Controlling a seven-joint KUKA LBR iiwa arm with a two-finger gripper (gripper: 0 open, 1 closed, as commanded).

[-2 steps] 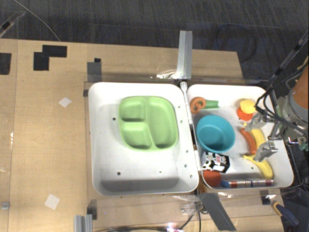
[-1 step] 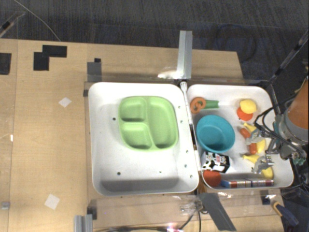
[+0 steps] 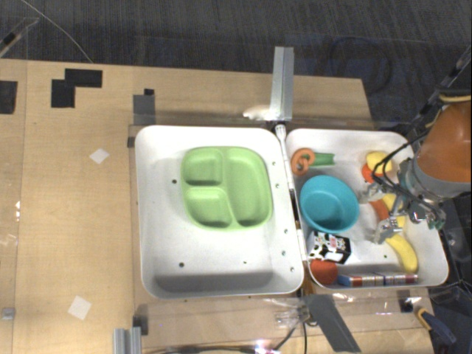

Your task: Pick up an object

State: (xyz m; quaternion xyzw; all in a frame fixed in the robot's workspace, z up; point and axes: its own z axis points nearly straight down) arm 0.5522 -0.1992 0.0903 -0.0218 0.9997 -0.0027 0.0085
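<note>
Bench [image 3: 66,220]: pale wood, carrying two shallow white bins side by side.
Left bin [image 3: 158,220]: holds a green divided plate [image 3: 225,186], three compartments, lying flat near the middle.
Right bin [image 3: 435,260]: crowded with small objects.
Blue bowl [image 3: 329,203]: upright, left-centre of the right bin, mouth facing up.
Orange ring toy [image 3: 303,159]: far-left corner, beside a small green piece [image 3: 323,158].
Black-and-white carton [image 3: 329,247]: just in front of the bowl, touching or nearly touching a red ball [image 3: 323,271] at the near-left corner.
Long striped stick [image 3: 376,279]: lying along the near wall.
Banana [image 3: 403,252]: near-right area, just under the gripper.
Yellow and orange pieces [image 3: 372,167]: far-right area, partly hidden by cables.
Arm [image 3: 448,150]: enters from the right, orange band visible.
Gripper [image 3: 389,223]: low over the right bin, between bowl and banana; finger spread cannot be told, nothing seen held.
</note>
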